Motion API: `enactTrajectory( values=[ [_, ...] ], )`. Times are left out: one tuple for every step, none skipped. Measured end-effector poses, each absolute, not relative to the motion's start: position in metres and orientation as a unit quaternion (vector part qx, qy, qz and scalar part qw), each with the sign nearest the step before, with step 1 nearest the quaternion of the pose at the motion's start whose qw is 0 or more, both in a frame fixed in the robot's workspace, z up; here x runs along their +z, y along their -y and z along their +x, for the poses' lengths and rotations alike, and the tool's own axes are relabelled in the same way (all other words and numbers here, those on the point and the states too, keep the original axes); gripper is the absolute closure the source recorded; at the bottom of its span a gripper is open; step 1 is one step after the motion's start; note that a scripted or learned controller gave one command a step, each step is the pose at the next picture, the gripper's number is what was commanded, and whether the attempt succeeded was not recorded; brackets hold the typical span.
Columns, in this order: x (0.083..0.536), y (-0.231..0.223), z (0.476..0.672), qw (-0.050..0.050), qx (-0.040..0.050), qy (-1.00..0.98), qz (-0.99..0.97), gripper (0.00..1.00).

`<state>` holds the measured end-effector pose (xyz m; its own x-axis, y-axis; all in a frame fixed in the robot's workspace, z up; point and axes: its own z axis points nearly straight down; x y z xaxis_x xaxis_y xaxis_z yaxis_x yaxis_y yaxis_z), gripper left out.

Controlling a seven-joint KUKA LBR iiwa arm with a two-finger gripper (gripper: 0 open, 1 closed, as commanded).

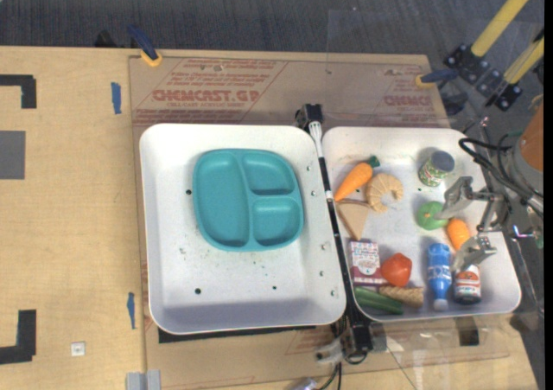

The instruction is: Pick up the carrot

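Observation:
The carrot [354, 180] is orange with a green top and lies tilted in the right bin [510, 297], near its upper left corner, beside the divider. My gripper [460, 226] is over the right side of that bin, well to the right of the carrot. Its fingers [456, 195] stand open and wide apart. A small orange item [458, 232] lies between them, and neither finger is closed against it.
The right bin also has a bread roll [384, 192], a green item [428, 214], a can [436, 165], a blue bottle [439, 271], a dark bottle [467, 284], a tomato [397, 269] and a small carton [364, 258]. The left bin [164, 293] holds a teal divided plate [249, 198].

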<state>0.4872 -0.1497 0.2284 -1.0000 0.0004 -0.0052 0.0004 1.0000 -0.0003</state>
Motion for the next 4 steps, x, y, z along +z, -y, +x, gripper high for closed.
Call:
enactTrajectory(
  values=[
    [0.099, 0.185, 0.538, 0.006, -0.0004, -0.995, -0.095, 0.0],
    [0.089, 0.22, 0.548, 0.008, -0.0014, -0.958, -0.287, 0.0],
    [0.103, 0.219, 0.552, 0.015, -0.004, -0.958, -0.287, 1.0],
    [0.102, 0.218, 0.552, 0.014, -0.0037, -0.958, -0.287, 0.0]
  ],
)
